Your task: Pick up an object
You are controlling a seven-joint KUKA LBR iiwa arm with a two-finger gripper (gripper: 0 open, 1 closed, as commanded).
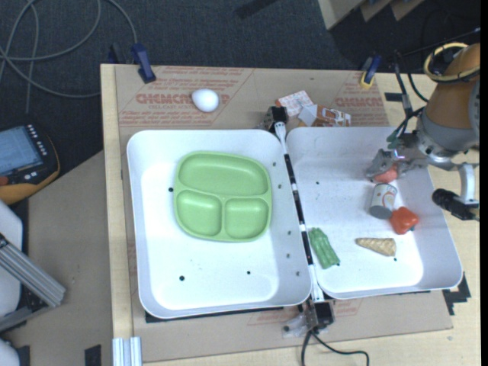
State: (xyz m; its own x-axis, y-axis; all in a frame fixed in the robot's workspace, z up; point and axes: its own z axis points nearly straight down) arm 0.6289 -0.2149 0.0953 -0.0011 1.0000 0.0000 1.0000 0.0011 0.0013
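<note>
- Camera view, far left: a dark handheld device (23,155) with a lit blue screen lies off the bench (114,227), and a grey cable (46,21) loops over the dark floor above it.
- A white egg-shaped ball (204,99) rests on the bench's cardboard top, behind the left bin (152,280).
- The left bin holds a pale green divided plate (223,195), flat, with one long compartment at the back and two smaller ones in front.
- A green packet (323,248) lies at the left edge of the right bin (427,277), just beside the seam where the two bins meet.
- Crumpled wrappers (309,109) sit on the bench behind the seam.
- A tan cone-shaped piece (377,245) lies near the front of the right bin.
- A grey can-like cylinder (382,200) lies in the middle right of that bin, with a red-orange lump (404,219) touching its lower right side.
- The gripper (385,170) is low over the right bin, just behind the cylinder; a reddish piece (386,176) shows at its tip, but whether the jaws are clenched on it or released cannot be told.
- The arm (450,105) reaches in from the right, orange band above the wrist.
</note>
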